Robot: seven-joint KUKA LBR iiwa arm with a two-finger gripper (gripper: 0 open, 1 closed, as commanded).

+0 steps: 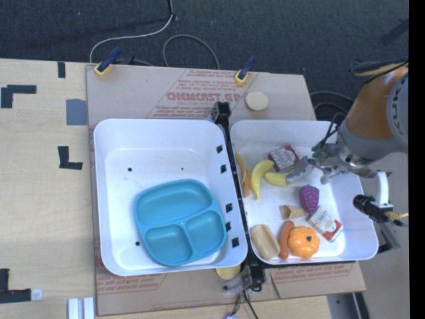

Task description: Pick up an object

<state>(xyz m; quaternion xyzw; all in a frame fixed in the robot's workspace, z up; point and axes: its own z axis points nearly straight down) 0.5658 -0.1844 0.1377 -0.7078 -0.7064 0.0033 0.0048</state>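
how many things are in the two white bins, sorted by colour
Blue: 1, tray
Yellow: 2, bananas
Purple: 1, grapes
Orange: 2, pumpkin, carrot
Tan: 2, bun, small piece
Red and white: 2, packets
Total: 10

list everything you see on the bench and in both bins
bins: 2, white, side by side
divided plate: 1, blue, left bin
bananas: 2, yellow, right bin, upper left
grapes: 1, purple, right bin middle
pumpkin: 1, orange, right bin front
carrot: 1, orange, beside pumpkin
bread roll: 1, tan, right bin front
packets: 2, red and white, right bin
clamps: 2, blue and yellow, board's far edge
arm: 1, grey and orange, right
tool: 1, over right bin, by a banana
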